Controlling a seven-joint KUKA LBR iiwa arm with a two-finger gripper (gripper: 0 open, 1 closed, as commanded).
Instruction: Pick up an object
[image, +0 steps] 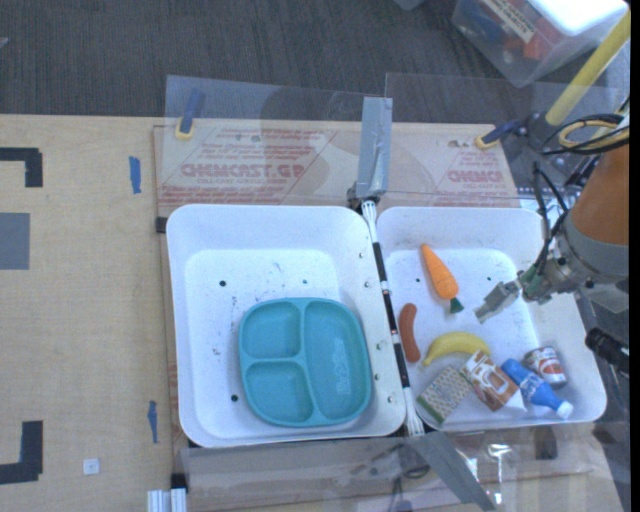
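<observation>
The right bin (470, 232) holds several small objects. An orange carrot (438, 272) lies near its middle, with a red sausage (409, 332) by the left wall. A yellow banana (456, 347) lies below them. Along the front sit a green-and-white packet (443, 393), a brown carton (487, 380), a blue bottle (535, 390) and a small can (545, 363). My gripper (494, 302) hangs over the right half of this bin, right of the carrot and above the banana, with nothing seen in it.
The left bin (200, 250) holds a teal three-part plate (303, 362). A divider with a grey bar (375, 150) separates the bins. Cables and the arm's body (600, 230) crowd the right bin's right edge.
</observation>
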